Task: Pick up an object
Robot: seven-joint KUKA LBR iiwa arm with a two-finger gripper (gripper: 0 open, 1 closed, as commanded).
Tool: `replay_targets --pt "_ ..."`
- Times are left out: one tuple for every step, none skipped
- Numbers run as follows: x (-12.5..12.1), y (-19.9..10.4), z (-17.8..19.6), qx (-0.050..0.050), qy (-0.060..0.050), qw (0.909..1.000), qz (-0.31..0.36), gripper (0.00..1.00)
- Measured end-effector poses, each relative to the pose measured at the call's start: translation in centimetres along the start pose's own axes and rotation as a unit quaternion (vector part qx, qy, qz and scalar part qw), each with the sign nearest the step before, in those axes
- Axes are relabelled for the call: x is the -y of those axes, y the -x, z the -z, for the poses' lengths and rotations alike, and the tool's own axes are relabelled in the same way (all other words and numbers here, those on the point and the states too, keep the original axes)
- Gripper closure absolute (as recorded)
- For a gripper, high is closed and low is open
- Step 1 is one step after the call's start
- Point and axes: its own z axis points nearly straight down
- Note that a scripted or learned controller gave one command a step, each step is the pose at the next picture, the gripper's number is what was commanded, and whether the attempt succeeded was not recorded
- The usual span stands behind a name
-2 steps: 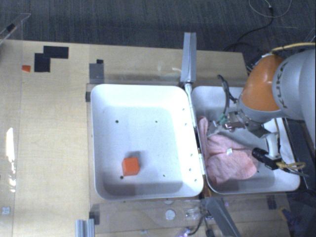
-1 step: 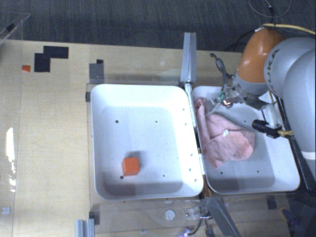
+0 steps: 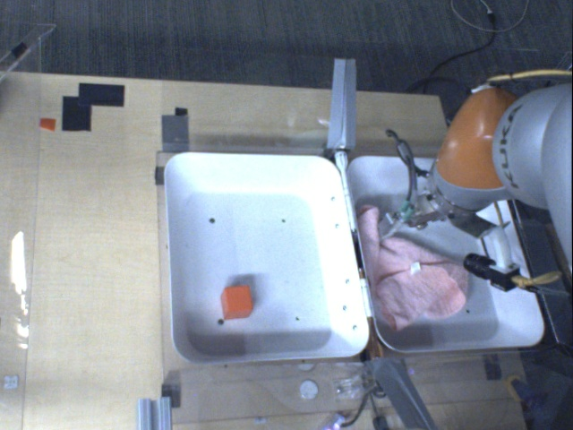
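A small orange block point(image 3: 237, 302) lies in the left bin point(image 3: 192, 240), near its front. A crumpled pink cloth point(image 3: 412, 276) fills the left and middle of the right bin point(image 3: 515, 325). My gripper point(image 3: 405, 217) reaches down from the grey arm with the orange band point(image 3: 479, 141) and sits at the cloth's upper edge, its tip touching or pressed into the fabric. The wrist hides the fingers.
A metal divider post point(image 3: 342, 106) stands between the bins at the back. Black and orange markers point(image 3: 81, 107) sit on the wooden bench at the far left. A yellow-tipped black cable point(image 3: 501, 276) hangs over the right bin.
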Motion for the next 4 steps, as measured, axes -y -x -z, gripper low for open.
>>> replay_targets --pt "-1.0 -2.7 9.6 0.000 0.000 0.9930 0.118 0.00" --pt "2.8 0.7 2.4 -0.003 -0.005 0.9825 0.186 0.00" --pt "1.2 -0.7 -0.2 -0.001 -0.002 0.9974 0.072 0.00" --pt "3.0 2.9 3.3 -0.001 -0.004 0.9992 0.039 0.00"
